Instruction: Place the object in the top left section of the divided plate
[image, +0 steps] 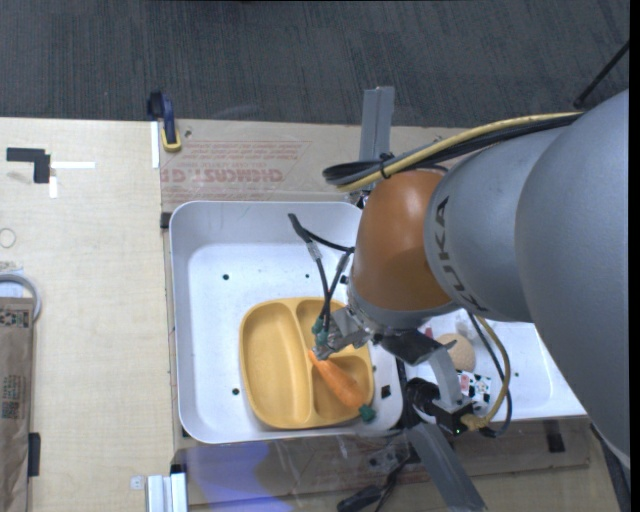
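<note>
You are looking down on a white bin (200, 300) sitting on the table, with the yellow divided plate (272, 375) lying toward the bin's near edge. The arm (520, 210) is reaching in from the right and is hanging its orange band (395, 245) right over the plate's right-hand side, so the wrist is covering much of what you need to see.

The pincer (325, 345) is poking out from under the wrist, down at the plate's dividing ridge. You cannot tell whether it is spread or pressed together, because the wrist and cables are blocking the tips.

The object, an orange carrot (340, 382) with a green end, is lying in the plate's lower right section, just beside the pincer and slanting toward the plate's near right corner. Whether the pincer is touching it is not clear from here.

Judging from this, the carrot is sitting in the wrong section for the task. The top left section is lying open, so the carrot is likely needing a lift over the ridge before the job is counting as done.
</note>
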